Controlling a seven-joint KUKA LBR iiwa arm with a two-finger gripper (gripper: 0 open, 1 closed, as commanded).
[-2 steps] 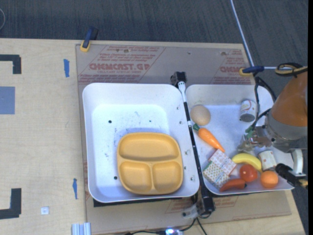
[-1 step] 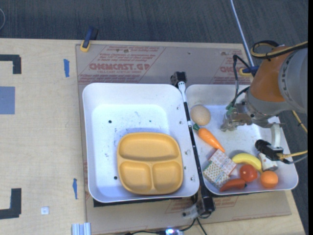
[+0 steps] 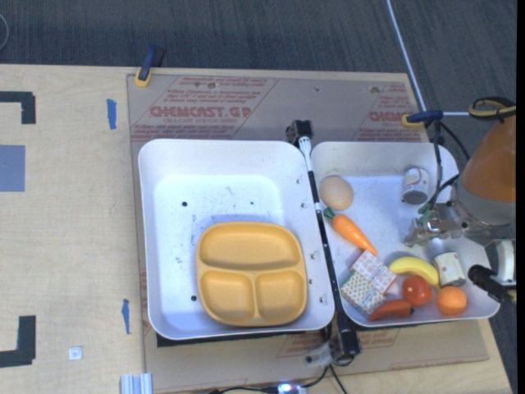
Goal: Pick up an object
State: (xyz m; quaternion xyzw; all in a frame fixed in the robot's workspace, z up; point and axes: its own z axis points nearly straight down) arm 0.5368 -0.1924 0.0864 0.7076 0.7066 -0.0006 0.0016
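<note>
Camera view: arm comes in from the right, orange band at the frame edge, gripper (image 3: 428,226) low over the right bin (image 3: 369,158), near its right wall. Whether it's open or closed can't be told; metal parts and cables blur together there, and nothing is visibly held.

Right bin contents, all candidates for the pick:
- egg (image 3: 335,193) at upper left, touching nothing
- carrot (image 3: 353,231) just below the egg, lying diagonally
- patterned box (image 3: 368,281) low centre, tilted
- red pepper (image 3: 390,309) against the front wall, just beside the box
- banana (image 3: 413,267), tomato (image 3: 416,290) and orange (image 3: 451,300) clustered at lower right
- small white cup (image 3: 448,267) beside the banana
- tin can (image 3: 415,185) on its side, upper right

Left bin (image 3: 156,220) carries a yellow divided plate (image 3: 250,271).

Closest items to the gripper look like the banana and cup. Judgement: these read as toy food, so light and stiff, probably smooth plastic, slippery on curved faces. Banana: grip across the middle, short axis. The cluster is tight, so neighbours may get knocked. Carrot is the cleaner target: isolated, tapered, take it at the thick end across its width. Egg and orange are round and likely to squirt out. Box offers flat faces but sits skewed.
</note>
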